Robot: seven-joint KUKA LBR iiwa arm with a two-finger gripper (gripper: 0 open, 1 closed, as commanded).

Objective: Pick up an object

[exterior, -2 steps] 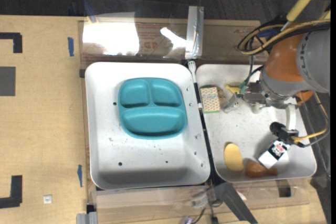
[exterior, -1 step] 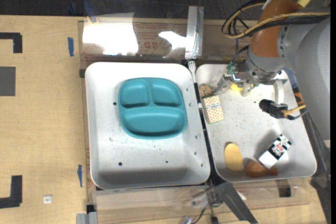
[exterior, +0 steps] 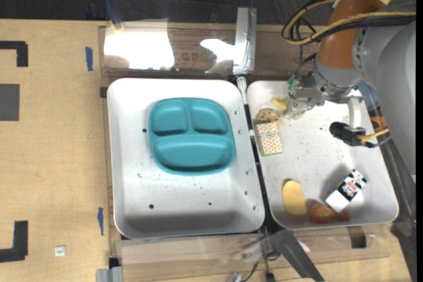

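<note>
The end effector (exterior: pixel 299 102), its opening impossible to tell, hangs just right of the small yellow curved piece (exterior: pixel 279 104) and round speckled brown biscuit (exterior: pixel 266 115)

The arm (exterior: pixel 390 49) is a fat grey tube with a rounded orange band (exterior: pixel 344 43) near its wrist. Black and yellow cables (exterior: pixel 310 16) loop over it. The gripper (exterior: pixel 301 101) at the end is small, metallic and grey.
</note>
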